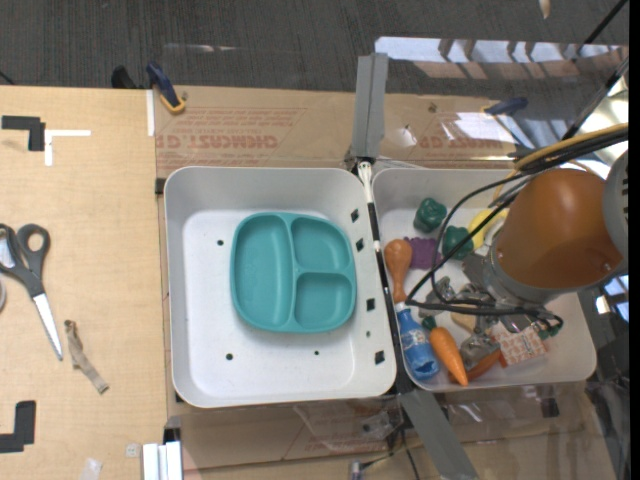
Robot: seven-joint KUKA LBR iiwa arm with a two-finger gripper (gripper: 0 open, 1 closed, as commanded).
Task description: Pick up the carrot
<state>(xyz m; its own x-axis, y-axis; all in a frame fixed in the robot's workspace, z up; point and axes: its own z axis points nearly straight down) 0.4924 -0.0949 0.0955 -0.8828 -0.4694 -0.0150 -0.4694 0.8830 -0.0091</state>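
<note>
Down front: carrot (449, 355) orange, tapered (tilted), beside blue bottle (412, 340).

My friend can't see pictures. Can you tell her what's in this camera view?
A grey and orange robot arm reaches over the right white bin, which holds toy food, including a carrot beside a blue bottle. The left white bin holds a teal divided plate. Scissors lie on the bench.
</note>
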